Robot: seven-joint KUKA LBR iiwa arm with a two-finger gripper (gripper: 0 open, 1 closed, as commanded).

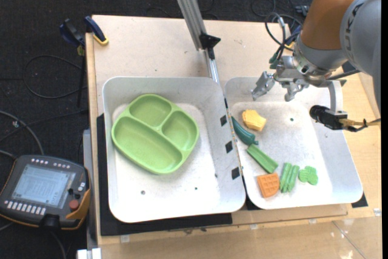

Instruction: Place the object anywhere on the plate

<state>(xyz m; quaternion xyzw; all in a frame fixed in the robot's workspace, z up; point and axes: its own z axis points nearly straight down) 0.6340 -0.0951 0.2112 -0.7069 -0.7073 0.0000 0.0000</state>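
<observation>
**Arm poised over the right bin, nothing gripped, plate waiting in the left**

The bench (151, 45) carries two white bins side by side. The left bin (163, 197) holds one green plate (155, 132) with three compartments, lying toward that bin's left edge and back half. The right bin (327, 161) holds the small pieces. The arm (339, 15) reaches in over the right bin's back edge, and its gripper (276, 87) hangs there with its two fingers spread apart and nothing between them.

Which piece is meant is not stated; by my judgement the nearest candidate is the yellow piece (254, 120), lying near the right bin's left edge, just below the gripper. It looks like a small moulded toy: probably light, stiff, a little slick, not fragile. Its lumpy outline suggests closing across its narrower width, near the middle, so it does not squirt out sideways.

Counted, the right bin holds roughly five pieces: one dark green curved piece (244, 131) at the left edge, one long green piece (262, 159) just past it, one orange ridged piece (268, 184) near the front edge, green pods (288, 177) beside that, and a small green leafy piece (308, 175). Whether the pods are one piece or two I cannot tell.
</observation>
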